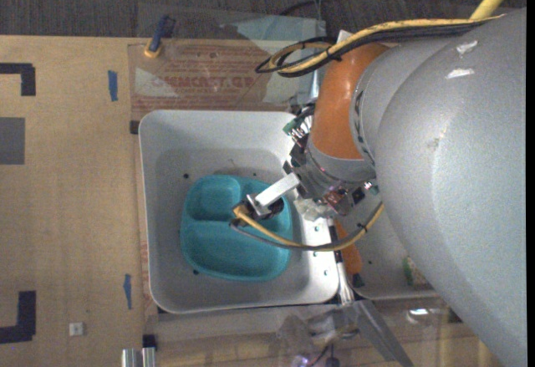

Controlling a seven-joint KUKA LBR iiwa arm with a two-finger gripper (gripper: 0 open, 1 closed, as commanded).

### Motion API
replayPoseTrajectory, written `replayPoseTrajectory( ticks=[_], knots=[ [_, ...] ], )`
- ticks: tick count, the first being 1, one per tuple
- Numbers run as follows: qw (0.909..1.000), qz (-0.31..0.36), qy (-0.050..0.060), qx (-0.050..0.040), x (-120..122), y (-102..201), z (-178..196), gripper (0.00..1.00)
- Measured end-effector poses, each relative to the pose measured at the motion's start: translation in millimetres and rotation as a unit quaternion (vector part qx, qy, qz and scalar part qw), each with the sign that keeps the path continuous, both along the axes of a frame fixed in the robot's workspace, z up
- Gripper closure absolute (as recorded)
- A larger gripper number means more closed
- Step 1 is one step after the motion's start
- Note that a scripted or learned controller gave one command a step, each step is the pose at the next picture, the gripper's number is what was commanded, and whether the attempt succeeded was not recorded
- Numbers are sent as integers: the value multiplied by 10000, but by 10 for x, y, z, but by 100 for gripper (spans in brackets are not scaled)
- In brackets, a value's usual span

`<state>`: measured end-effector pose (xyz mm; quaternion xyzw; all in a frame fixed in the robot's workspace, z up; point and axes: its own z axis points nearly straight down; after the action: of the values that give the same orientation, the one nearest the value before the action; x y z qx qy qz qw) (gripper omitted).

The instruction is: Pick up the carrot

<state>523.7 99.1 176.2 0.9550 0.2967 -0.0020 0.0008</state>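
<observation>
**Overhead view of the bench, arm entering from 3 o'clock.**

**Risks.** The carrot (349, 255) is taken to be the orange sliver at about 5 o'clock from the gripper (322, 200). It lies close against the rim where the left bin (159, 190) meets the right bin (386, 275). Most of it is hidden beneath the wrist, so the bin in which it lies cannot be settled.
- A descent made this near the rim is judged likely to end with the gripper struck against the bin wall, or with the carrot pushed aside rather than enclosed.
- A closure made off-centre on a rounded, tapered body is expected to squeeze it out sideways.
- The teal divided dish (219, 250), at 8 o'clock from the gripper and just beside it, may be caught and dragged if the wrist is shifted towards 9 o'clock.

**Pose.** Much of the right bin is covered by the grey body of the arm. The orange band (338, 110) is seen at 12 o'clock from the gripper, and the wrist is directed downward over the 3 o'clock edge of the left bin. Whether the gripper is open or closed, and whether anything is held, cannot be told.
</observation>
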Motion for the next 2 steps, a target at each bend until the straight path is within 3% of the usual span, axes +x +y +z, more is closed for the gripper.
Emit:
replayPoseTrajectory(
  ticks=[1, 2],
  knots=[
    [9991, -430, 22, 1, -443, -190, 215, 100],
    [9999, -162, 5, -4, -444, 228, 191, 100]
  ],
)
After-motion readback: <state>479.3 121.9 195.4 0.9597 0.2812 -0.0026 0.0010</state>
